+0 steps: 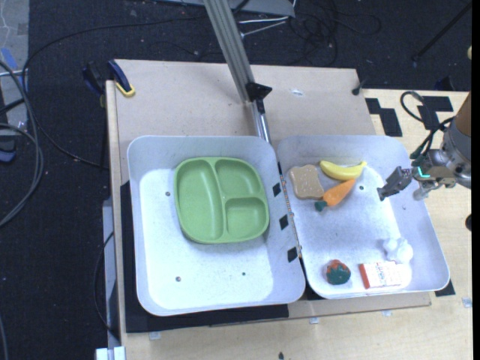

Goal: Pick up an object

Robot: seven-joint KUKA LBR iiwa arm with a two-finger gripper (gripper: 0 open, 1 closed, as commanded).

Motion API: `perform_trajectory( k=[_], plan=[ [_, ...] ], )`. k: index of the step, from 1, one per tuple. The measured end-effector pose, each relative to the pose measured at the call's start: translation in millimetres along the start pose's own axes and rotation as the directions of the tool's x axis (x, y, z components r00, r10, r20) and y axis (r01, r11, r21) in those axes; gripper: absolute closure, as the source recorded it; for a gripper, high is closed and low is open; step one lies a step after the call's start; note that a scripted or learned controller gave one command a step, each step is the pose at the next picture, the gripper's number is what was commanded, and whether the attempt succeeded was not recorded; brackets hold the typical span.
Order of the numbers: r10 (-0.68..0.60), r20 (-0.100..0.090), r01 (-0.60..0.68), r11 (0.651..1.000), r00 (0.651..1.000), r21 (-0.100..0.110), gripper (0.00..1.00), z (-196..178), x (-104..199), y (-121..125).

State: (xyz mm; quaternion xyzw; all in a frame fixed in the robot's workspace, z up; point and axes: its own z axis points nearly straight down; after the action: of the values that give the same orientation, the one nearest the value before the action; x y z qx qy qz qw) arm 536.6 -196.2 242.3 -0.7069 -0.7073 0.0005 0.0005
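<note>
The gripper [405, 180] hung over the right bin [375, 223] near its right wall, fingers spread and released, nothing between them. The carrot [339, 192], banana [343, 169] and bread slice [306, 181] lay left of the jaws. Below them lay a white lump [397, 249] and a red-and-white box [383, 274].

Even, rather flat overhead light.
White bins [217, 291] glare slightly (washed-out texture); shadows are soft; the picture is grainy, floor dark.
</note>
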Motion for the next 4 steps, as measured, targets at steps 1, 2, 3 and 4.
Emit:
perform_trajectory(
  k=[1,2,3,4],
  plan=[
    [0.000,0.000,0.000,1.000,1.000,-0.001,0.00,-1,0,0],
    [0.001,-0.001,-0.001,1.000,1.000,0.003,0.00,61,8,1],
    [0.001,-0.001,-0.001,1.000,1.000,0.003,0.00,104,10,0],
    [0.001,0.002,-0.001,1.000,1.000,-0.004,0.00,150,9,1]
  ],
)
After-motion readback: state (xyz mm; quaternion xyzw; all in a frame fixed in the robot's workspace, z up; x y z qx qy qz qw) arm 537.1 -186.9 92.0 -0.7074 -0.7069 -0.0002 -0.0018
